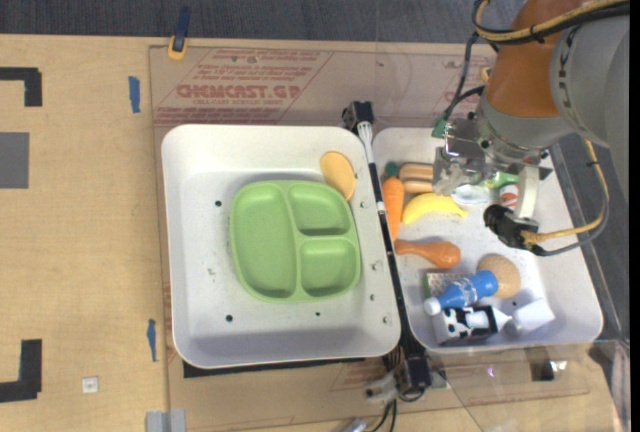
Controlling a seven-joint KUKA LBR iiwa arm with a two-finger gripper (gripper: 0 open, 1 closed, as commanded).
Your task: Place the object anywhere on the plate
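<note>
Hanging over the far end of the right bin (585,310), the claw (462,178) is down among the toy food, and honestly I can't tell how far apart it is or whether it has anything (the wrist hardware blocks the view). Right under it and a touch toward me sits a yellow banana (432,209). To the claw's left there's an orange carrot (393,200) lying along the bin wall, and further toward me an orange drumstick-looking thing (430,251). Well toward the near end of that bin I see a tan egg (499,274), a blue bottle (462,294) and a black-and-white cow toy (470,322).

Way off to the claw's left, in the other bin (190,220), is the green divided plate (295,240). A yellow-orange piece (339,172) lies just beside the plate's far right corner, off the plate.
</note>
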